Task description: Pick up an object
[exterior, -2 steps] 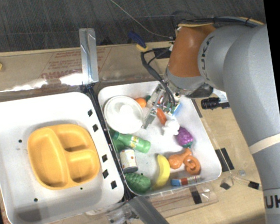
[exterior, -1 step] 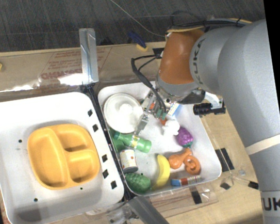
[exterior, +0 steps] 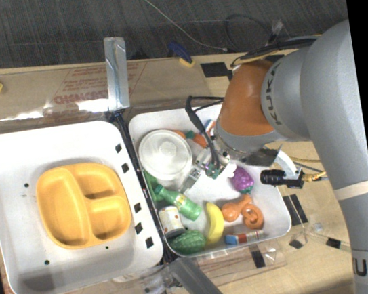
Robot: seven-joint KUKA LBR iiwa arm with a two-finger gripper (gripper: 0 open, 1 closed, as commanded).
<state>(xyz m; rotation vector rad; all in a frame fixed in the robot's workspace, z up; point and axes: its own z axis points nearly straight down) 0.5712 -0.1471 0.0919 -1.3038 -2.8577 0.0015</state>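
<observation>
The gripper (exterior: 204,167) hangs low in the right bin (exterior: 274,198), just right of a clear cup (exterior: 164,154) that lies near the bin's upper left; whether it is released or clenched I cannot tell, and nothing shows plainly in its grasp; a small green piece sits at its tip, too blurred to name; the orange band (exterior: 246,103) and the grey arm (exterior: 319,88) rise from it toward the right; just right of the gripper lies a bunch of purple grapes (exterior: 242,179); below the cup a green bottle (exterior: 177,202) lies tilted, and under it a small can (exterior: 170,222) sits by the bin's left wall; a banana (exterior: 214,220) lies near the bin's middle bottom, with a green, bumpy item (exterior: 189,242) just left of it and an orange toy (exterior: 243,212) just right; a marker (exterior: 244,237) lies along the bottom wall; an orange piece (exterior: 195,136) peeks out beside the cup's upper right; the left bin (exterior: 24,269) bears a yellow divided tray (exterior: 83,204) near its middle; both bins sit on a brown bench (exterior: 38,89).
</observation>
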